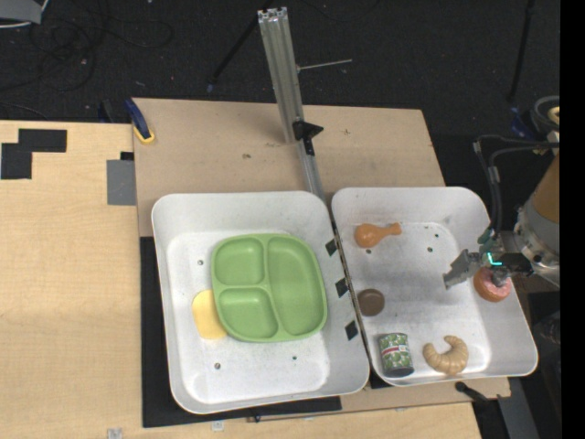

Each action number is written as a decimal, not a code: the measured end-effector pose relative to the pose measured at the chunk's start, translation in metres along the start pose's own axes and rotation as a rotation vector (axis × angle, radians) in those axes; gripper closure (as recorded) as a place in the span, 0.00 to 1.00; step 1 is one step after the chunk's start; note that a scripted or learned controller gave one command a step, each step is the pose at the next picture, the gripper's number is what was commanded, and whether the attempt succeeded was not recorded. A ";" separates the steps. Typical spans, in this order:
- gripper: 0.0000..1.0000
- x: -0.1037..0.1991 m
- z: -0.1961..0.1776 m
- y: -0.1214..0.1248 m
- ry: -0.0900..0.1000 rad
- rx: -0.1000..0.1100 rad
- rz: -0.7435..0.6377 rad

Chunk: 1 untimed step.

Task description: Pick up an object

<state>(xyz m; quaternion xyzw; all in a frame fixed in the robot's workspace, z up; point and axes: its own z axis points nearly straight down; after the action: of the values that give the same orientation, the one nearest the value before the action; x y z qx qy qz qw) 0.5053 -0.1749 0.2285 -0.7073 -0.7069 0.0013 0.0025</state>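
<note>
Looking down on the bench, you have two white bins side by side. Your left bin (174, 245) carries a green divided plate (271, 287) with a yellow object (207, 315) tucked just beside its near-left corner, partly under the plate's edge.

Your right bin (411, 204) has the loose pieces: an orange drumstick-shaped toy (375, 234) near the far-left part, a small brown round object (370, 301) close to the bins' shared wall, a green-labelled can (395, 354) lying near the front, and a tan croissant (447, 355) just beside that can on its right.

The gripper (475, 268) sits over the right edge of the right bin, with the arm coming in from the right. A grey finger (457, 273) angles down and left toward the bin floor, apart from everything but a red-orange round object (494, 284), which lies right against the gripper's base at the bin's rim. From this angle it is too cluttered to judge how the fingers stand, and you probably cannot count the red object as held: it shows beside the finger, not between two.
</note>
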 end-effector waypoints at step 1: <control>0.00 0.000 -0.001 0.000 0.000 -0.002 0.000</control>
<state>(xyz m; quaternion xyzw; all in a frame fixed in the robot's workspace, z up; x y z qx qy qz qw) 0.5058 -0.1750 0.2292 -0.7073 -0.7070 0.0008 0.0017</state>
